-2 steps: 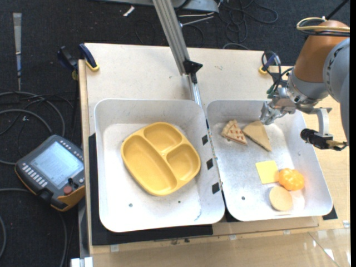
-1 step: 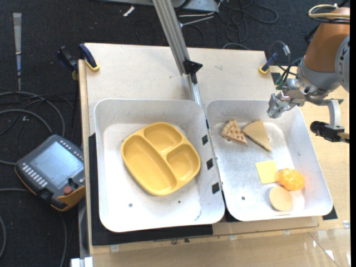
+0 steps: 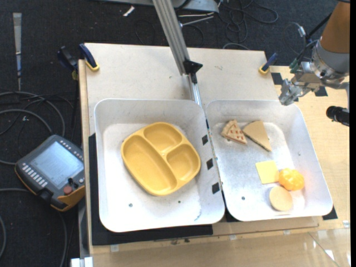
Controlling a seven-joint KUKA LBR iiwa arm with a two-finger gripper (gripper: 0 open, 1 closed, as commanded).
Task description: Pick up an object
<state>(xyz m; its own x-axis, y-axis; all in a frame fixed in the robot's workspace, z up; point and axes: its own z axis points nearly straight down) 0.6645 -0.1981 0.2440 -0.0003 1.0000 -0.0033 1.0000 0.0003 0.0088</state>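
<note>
Nothing is seen lifted yet, so the pick is judged not begun: L bin (image 3: pixel 105 149) is occupied by a yellow divided plate (image 3: pixel 161 157), while in the R bin (image 3: pixel 311 149) a waffle piece (image 3: pixel 234 132), a tan wedge (image 3: pixel 258 133), a yellow square (image 3: pixel 267 172), an orange lump (image 3: pixel 291 179) and a pale disc (image 3: pixel 281 198) are all left lying on the floor. The gripper (image 3: pixel 289 93) is held above the R bin's far rim at approx. 1 o'clock – nothing is seen between its tips, and jaw state cannot be told from this view. The nearest candidate, the tan wedge, is found at approx. 7 o'clock from the gripper, apart from it – approach, descent and grasp are all judged still to be done.
</note>
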